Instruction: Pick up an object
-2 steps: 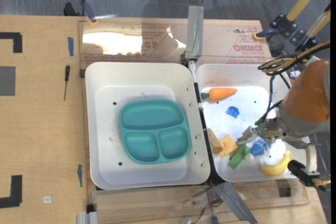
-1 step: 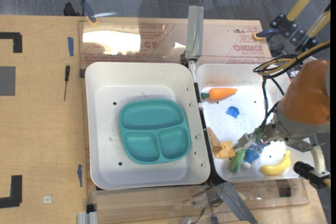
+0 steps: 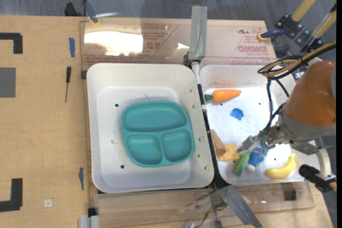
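Objects for pick: loose items lie in the right bin (image 3: 243, 75); none is seen between the fingers.
Carrot: orange carrot (image 3: 224, 95) lies near the far left of the right bin, green end toward the divider.
Blue piece: small blue piece (image 3: 236, 113) sits on the bin floor just near of the carrot, apart from it.
Tan and yellow items: a tan wedge (image 3: 217, 141) and a yellow-orange block (image 3: 228, 152) lie against the left wall of the right bin, touching each other.
Green item: a green stick-like item (image 3: 241, 162) lies tilted near the bin's near edge, just right of the yellow-orange block.
Blue-white item: a small blue and white item (image 3: 257, 158) lies just beside the green item, under the gripper tip.
Banana: yellow banana (image 3: 281, 168) lies at the near right of the right bin, curved.
Gripper: gripper (image 3: 255, 142) is low over the near part of the right bin, above the green and blue-white items.
Fingers: cannot tell if spread or closed; the tips are blurred against the clutter.
Arm: orange band (image 3: 315, 96) is over the right edge of the right bin.
Left bin: left bin (image 3: 101, 88) holds a teal divided tray (image 3: 157, 132), three compartments, centred.
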Action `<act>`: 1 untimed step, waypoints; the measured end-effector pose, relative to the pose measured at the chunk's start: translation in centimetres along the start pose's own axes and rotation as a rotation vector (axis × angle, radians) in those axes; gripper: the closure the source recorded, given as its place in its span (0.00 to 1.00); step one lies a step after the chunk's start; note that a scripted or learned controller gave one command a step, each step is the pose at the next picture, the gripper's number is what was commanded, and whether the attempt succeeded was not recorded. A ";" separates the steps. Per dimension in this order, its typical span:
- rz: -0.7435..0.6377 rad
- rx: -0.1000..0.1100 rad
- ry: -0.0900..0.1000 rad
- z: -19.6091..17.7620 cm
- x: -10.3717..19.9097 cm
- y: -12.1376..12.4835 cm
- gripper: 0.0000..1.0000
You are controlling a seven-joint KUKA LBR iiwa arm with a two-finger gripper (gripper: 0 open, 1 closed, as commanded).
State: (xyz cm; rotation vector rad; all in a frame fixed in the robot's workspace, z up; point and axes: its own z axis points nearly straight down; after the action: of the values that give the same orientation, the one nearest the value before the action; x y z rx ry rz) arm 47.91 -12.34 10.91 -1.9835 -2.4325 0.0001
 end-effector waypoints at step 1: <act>0.000 -0.005 -0.002 -1.0 0.0 0.2 1.00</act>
State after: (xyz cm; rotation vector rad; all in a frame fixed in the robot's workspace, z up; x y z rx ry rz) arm 48.09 -12.31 11.95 -1.9865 -2.4358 -0.0042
